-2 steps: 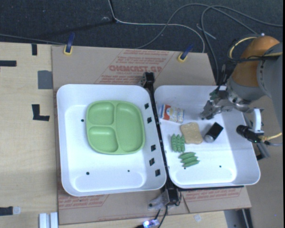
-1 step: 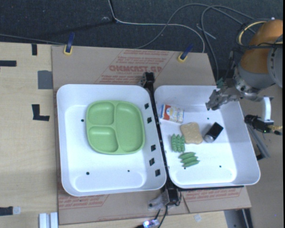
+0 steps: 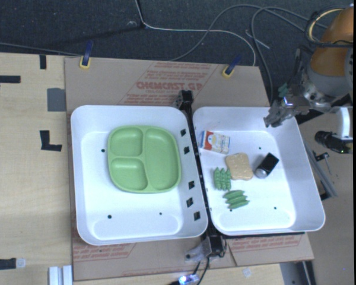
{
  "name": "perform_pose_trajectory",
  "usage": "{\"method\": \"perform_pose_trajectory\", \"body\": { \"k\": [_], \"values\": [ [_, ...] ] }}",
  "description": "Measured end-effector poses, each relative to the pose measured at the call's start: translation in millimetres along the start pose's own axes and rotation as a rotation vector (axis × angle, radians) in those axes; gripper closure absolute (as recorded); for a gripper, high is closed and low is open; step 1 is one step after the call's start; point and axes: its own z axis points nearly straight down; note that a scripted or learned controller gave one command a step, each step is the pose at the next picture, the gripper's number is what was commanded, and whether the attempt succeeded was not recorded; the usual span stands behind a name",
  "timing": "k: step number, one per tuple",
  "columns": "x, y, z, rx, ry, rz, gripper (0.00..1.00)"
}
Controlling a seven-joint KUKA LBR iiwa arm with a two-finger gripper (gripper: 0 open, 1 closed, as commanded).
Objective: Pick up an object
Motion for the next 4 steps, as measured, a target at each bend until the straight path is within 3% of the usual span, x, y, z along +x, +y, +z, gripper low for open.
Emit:
{"method": "perform_pose_trajectory", "body": {
  "k": [1,4],
  "values": [
    [4.2,9.4,-48.0,0.000,0.000,-0.001,1.00],
    [164.6,15.3,-37.7,0.005,0.003,-0.005,1.00]
  ]
}}
